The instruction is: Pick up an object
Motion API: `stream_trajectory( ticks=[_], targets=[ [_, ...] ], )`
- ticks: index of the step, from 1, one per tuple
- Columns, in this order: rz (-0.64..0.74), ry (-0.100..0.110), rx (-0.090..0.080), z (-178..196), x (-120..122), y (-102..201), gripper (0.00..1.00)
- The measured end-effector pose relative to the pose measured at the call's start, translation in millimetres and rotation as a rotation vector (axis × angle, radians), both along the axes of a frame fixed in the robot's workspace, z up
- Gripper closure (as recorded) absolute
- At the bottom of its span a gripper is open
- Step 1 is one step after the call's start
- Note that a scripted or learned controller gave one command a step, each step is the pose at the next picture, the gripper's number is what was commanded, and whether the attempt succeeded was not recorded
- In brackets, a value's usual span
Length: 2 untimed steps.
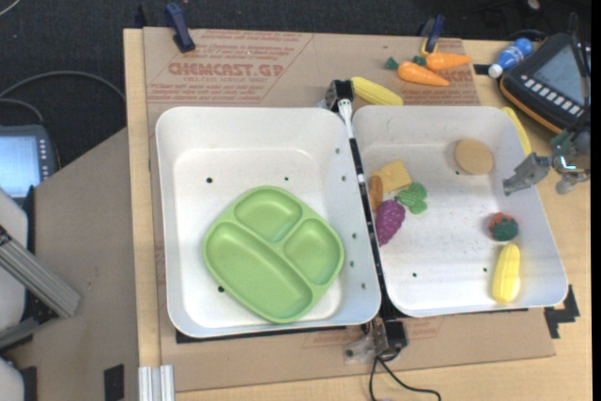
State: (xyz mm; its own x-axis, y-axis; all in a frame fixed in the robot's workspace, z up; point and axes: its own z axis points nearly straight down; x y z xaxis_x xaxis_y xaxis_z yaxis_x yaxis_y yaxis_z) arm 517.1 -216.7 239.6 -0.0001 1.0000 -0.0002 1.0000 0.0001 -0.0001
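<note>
The tabletop, a brown board, fills the middle of the frame and carries two white bins side by side. The left bin holds a green divided plate in its lower half, with bare floor above it. The right bin holds the small things any of which could serve the task: a tan disc toward its upper right, a yellow block and an orange piece by its left wall, purple grapes and a green sprig just right of those, a red and green ball at the right, and a yellow corn below it near the lower right corner.

The hand sits at the right edge of the frame, over the right bin's right rim; whether its fingers stand apart or together cannot be told, and nothing shows between them. The step in hand looks like the approach, with no object picked yet.

The next move likely calls for travel leftward and down onto one piece. The disc is nearest and stands alone, so it gives the easiest entry. The ball and corn lie close to the right wall, which may crowd the fingers. The cluster at the left wall is tight, and pieces there touch or nearly touch. The bin's middle floor is open room. Outside the bins, carrots and another corn lie on the board at the upper centre.
</note>
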Motion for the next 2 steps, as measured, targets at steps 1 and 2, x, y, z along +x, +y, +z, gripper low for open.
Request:
stream_trajectory(
  ticks=[1, 2],
  targets=[
    [0.005, 0.003, 0.002, -152.2, 102.2, 6.3, 0.0],
    [0.009, -0.002, 0.003, -155.5, 130.5, 105.8, 0.0]
  ],
)
